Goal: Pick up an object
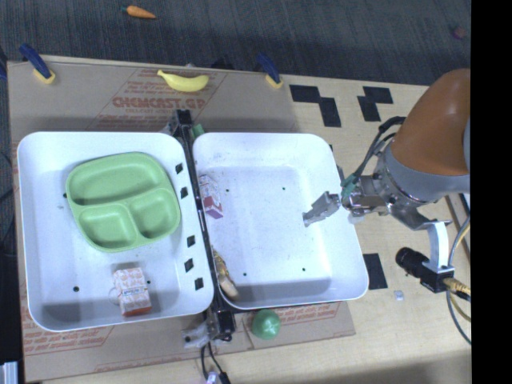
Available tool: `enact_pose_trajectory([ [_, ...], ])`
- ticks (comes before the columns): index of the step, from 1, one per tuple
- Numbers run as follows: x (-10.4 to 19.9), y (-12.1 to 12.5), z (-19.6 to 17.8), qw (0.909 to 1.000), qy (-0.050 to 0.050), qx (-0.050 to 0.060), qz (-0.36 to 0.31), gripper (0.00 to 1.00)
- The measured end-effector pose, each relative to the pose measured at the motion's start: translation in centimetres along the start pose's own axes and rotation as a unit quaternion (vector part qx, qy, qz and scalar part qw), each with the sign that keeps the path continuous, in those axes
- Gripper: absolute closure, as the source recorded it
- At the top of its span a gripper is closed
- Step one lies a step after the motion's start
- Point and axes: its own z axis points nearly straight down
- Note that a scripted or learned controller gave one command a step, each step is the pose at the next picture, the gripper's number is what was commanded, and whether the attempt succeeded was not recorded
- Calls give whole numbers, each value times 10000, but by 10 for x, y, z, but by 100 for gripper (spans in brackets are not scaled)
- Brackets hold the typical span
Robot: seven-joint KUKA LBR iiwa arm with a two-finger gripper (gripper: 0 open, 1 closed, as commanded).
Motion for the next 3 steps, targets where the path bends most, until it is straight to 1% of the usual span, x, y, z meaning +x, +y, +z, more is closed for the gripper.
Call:
enact_pose_trajectory([
  [1, -33, -1, 45, 10000, -3, 5, -4, 0],
  [2, -35, 100, 135, 10000, 4, 19, -11, 0],
  [3, -42, 126, 115, 10000, 4, -8, -1, 0],
])
